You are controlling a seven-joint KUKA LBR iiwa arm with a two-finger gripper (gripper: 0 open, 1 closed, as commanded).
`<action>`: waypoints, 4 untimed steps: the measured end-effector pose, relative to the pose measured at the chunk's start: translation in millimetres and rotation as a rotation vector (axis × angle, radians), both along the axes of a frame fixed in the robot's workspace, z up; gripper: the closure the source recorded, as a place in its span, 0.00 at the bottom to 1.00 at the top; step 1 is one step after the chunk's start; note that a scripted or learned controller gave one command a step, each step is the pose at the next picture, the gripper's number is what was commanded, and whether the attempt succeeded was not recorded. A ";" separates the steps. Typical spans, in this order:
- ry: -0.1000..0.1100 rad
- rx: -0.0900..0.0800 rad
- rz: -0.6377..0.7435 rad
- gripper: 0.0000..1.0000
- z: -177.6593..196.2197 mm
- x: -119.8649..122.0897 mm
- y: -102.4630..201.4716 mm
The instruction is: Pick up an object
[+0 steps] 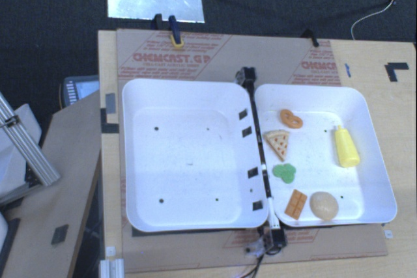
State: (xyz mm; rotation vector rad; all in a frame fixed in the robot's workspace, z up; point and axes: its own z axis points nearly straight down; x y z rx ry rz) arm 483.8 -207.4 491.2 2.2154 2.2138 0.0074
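Toy foods are gathered in the right bin; no object is seen lifted.

Two white bins are set side by side on a brown sheet (pixel 215 52) printed with red lettering, their touching rims joined by black clips (pixel 247 132). The left bin (pixel 133 140) is shown with only small dark dots on its floor. In the right bin (pixel 319 163), a pretzel (pixel 291 118) is placed near the far left, with a pizza slice (pixel 278 143) just below it and a green leafy piece (pixel 284 172) nearer still. An orange waffle-like bar (pixel 296 204) and a beige rounded item (pixel 324 205) are laid just beside each other at the near edge. A yellow bottle (pixel 346 146) is laid on its side, well apart to the right. Whether the gripper is apart or together cannot be told.
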 end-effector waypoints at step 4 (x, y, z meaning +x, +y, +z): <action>0.007 0.004 0.012 1.00 44.0 17.4 88.5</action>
